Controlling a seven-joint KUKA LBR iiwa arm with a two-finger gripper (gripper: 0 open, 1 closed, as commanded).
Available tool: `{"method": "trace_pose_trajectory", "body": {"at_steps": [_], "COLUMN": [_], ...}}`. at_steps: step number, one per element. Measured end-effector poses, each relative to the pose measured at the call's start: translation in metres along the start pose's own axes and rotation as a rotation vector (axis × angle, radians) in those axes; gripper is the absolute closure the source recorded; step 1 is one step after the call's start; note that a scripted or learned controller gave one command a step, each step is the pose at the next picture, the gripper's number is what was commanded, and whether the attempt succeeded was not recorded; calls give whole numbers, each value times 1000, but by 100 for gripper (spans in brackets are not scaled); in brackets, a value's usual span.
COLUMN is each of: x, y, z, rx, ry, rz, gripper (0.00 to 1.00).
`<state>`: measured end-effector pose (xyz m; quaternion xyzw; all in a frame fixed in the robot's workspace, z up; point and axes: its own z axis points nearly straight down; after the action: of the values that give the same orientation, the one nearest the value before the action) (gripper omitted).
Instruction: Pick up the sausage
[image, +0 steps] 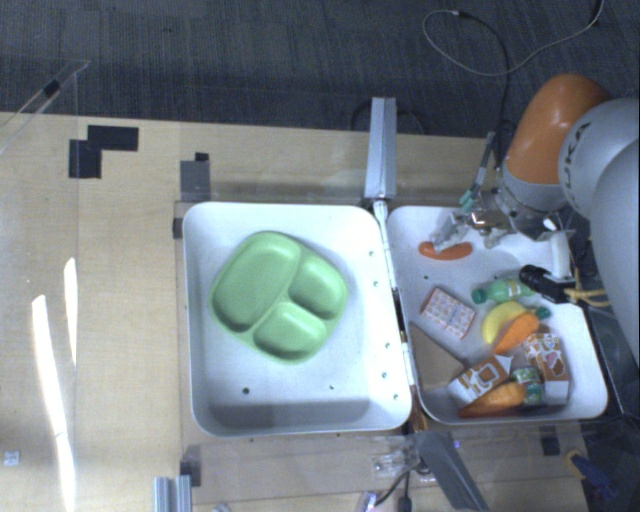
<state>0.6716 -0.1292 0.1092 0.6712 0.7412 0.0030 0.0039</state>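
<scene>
My hand (455, 232) hangs over the far left corner of the right bin (405, 228), reaching in from the right, with the orange band of my arm (548, 130) above it and the grey wrist behind. The fingers point down and to the left, and their tips sit right at the sausage (446, 251), which lies flat on the white floor of that bin near its far wall. The sausage is a short orange-red piece, lying roughly crosswise. One fingertip seems to touch or overlap its left end, but I cannot tell how far apart my fingers stand, nor whether the sausage is between them; it looks to rest on the bin floor.

The rest of the right bin's things lie nearer the front and right. A cracker-like tile (447, 312) lies near the middle, well apart from the sausage. To its right are a green bottle-shaped piece (503, 292), a banana (503, 322) and a carrot (518, 333) close together. Along the front are a small carton (480, 378), another carrot (495, 400) and a printed box (546, 358).

The left bin (215, 400) holds a green divided plate (281, 295), set near its middle. Both bins sit side by side on the wooden desk (100, 330).
</scene>
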Motion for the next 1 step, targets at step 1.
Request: {"method": "trace_pose_trajectory", "body": {"at_steps": [1], "x": [13], "y": [6], "z": [8], "rx": [-16], "ry": [-8], "rz": [-43], "gripper": [0]}}
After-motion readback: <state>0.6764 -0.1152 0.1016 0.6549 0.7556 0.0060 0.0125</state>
